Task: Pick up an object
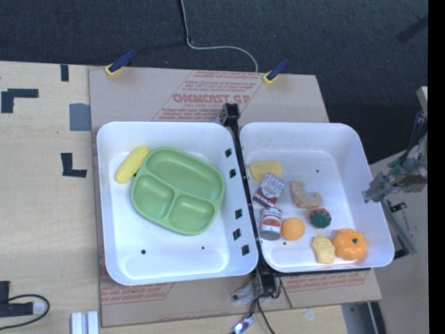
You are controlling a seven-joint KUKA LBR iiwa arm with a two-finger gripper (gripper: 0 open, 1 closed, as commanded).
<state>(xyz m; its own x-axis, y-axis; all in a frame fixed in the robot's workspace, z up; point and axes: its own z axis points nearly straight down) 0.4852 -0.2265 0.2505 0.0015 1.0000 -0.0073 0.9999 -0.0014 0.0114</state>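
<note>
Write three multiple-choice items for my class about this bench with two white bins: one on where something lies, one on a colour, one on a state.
1. Where does the yellow corn cob lie?
A. In the left bin beside the green tray
B. In the right bin by the pumpkin
C. On the cardboard outside both bins

2. What colour is the divided tray?
A. Blue
B. Green
C. Red

3. How does the small can stand relative to the orange ball?
A. Stacked on top of it
B. In the other bin
C. Right beside it, in the same bin

Answers:
1 A: the cob lies at the tray's upper left edge inside the left bin.
2 B: the tray is light green.
3 C: both sit side by side in the right bin.
</note>
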